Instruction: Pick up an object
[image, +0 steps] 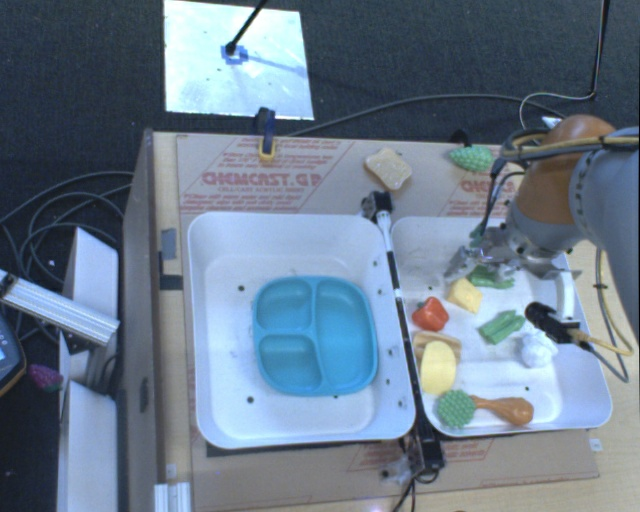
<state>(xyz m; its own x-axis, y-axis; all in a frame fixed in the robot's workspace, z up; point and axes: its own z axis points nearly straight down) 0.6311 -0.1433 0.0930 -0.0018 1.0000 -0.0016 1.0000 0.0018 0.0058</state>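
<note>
Cardboard (300, 180) is covering the bench, dark carpet lying beyond. Two white bins are sitting on it — the left bin (215, 300), well left of the gripper (478, 258), is holding one blue tray (315, 335). The right bin (590, 395) is carrying the toy foods; a yellow wedge (464, 295) is lying just below the gripper, whose finger opening I cannot tell.

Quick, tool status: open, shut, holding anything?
Tool: low in the right bin, over the green piece; open or shut cannot be told.
</note>
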